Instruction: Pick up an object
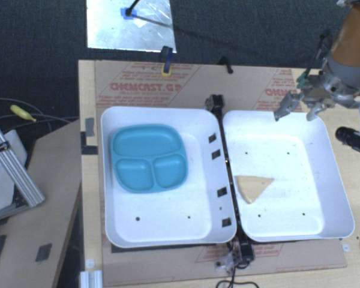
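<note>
**A:** One candidate in the right bin (330,161): a tan wedge (253,188), flat on the floor, near the bin's left wall, toward the front. Nothing touching it.

**B:** And the left bin (108,179)?

**A:** Blue divided tray (149,158), three compartments, sitting in the back half. Could count as an object too, but it's wide and flat, so I judge it a poor fit for two fingers.

**B:** Gripper?

**A:** Gripper (296,108) is up over the right bin's back rim, well apart from the wedge. Fingers look spread, nothing between them. Grey wrist and orange band (353,38) above it, coming in from the right.

**B:** So which step?

**A:** Approach, I'd say. No grasp made, no contact.

**B:** Next move needs what?

**A:** Travel forward and left across the bin until it's over the wedge, then descend with the fingers straddling it. Wedge is thin and lies flat, so my guess is the tips need to get right down to the bin floor or they'll close on air.

**B:** Risk?

**A:** Sliding it against the wall instead of pinching it.
</note>
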